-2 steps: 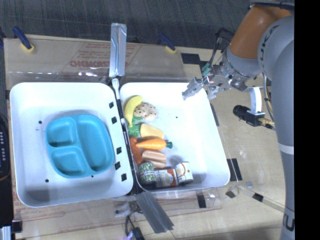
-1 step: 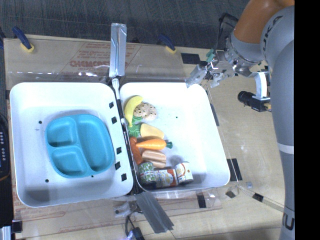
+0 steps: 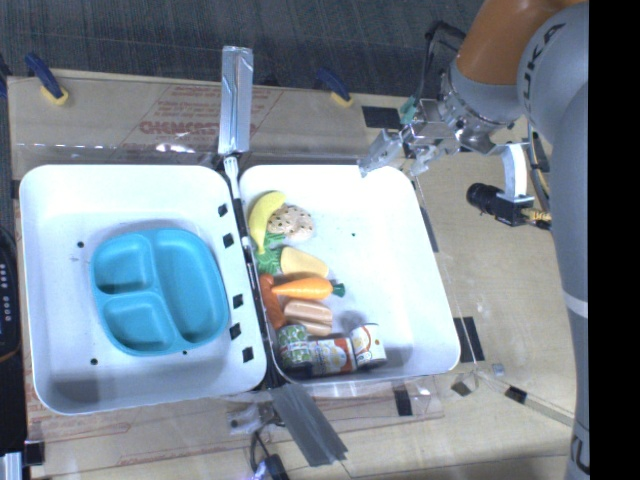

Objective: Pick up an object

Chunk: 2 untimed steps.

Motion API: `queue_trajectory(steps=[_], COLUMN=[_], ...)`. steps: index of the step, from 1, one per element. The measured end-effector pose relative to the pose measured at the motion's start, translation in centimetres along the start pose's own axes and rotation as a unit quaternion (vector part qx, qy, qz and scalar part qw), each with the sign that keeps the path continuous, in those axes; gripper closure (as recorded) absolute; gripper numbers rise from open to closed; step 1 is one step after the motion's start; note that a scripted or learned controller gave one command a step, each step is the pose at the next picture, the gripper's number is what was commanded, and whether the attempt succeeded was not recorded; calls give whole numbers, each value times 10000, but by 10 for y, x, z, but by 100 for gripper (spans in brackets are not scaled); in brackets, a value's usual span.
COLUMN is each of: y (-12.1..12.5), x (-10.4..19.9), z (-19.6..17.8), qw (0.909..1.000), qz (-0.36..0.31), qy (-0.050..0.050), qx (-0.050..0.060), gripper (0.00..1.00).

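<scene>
The right bin (image 3: 400, 268) holds a pile of toy food along its left wall: a yellow banana (image 3: 260, 218), a cookie (image 3: 291, 222), a yellow wedge (image 3: 304, 262), an orange carrot (image 3: 300, 288), a sausage (image 3: 308, 315) and a can on its side (image 3: 335, 353). My gripper (image 3: 384, 154) hangs over the bin's far right corner, well apart from the pile. Nothing shows in it.
The left bin (image 3: 50, 218) bears a blue divided plate (image 3: 160, 290). A metal bar (image 3: 236, 98) stands at the back between the bins. The grey arm with its orange band (image 3: 510, 23) reaches in from the upper right.
</scene>
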<state>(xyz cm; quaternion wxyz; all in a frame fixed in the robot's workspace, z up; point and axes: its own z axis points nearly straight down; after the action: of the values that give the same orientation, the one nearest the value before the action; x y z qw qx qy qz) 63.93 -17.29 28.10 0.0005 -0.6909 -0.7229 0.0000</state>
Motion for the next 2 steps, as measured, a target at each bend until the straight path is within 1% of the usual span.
queue_trajectory(steps=[1, 2], y=[-39, -101], x=[45, 33], z=[103, 190], qw=[9907, 9885], qz=[-1357, -1514], qy=[9, 2], qx=[32, 9], gripper=[0, 0])
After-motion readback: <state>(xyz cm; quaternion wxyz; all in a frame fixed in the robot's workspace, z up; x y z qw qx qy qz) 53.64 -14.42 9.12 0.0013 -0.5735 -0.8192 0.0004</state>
